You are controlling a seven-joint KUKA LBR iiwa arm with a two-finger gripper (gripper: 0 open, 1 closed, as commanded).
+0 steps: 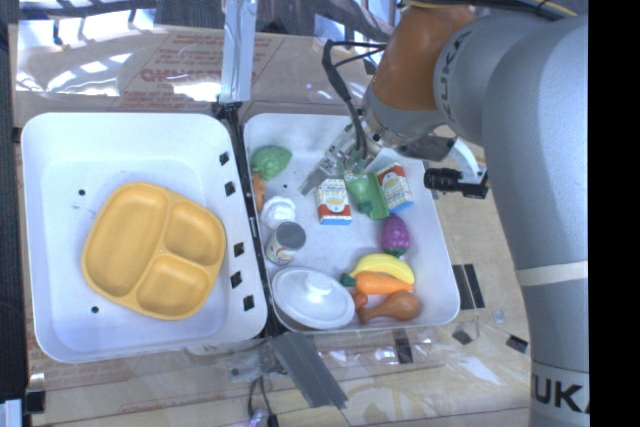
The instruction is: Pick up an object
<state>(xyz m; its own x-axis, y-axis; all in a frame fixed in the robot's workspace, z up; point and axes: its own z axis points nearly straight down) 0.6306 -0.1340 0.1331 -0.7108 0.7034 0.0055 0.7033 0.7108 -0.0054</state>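
The right bin (432, 245) holds several toy foods: a green lettuce (270, 160), a red-and-white carton (333, 200), a green pepper (368, 195), a small carton with a red label (396, 187), a purple fruit (396, 235), a banana (382, 266), a carrot (380, 284), a drumstick (390, 307), a white bowl (312, 298) and a small can (288, 237). My gripper (340, 162) hangs low over the bin's middle, just above the red-and-white carton and the green pepper. Nothing shows between its fingers.
The left bin (60, 155) bears a yellow divided plate (152, 248). A black divider (240, 205) runs between the bins. The grey arm (500, 115) covers the right side of the bench and the right bin's far corner.
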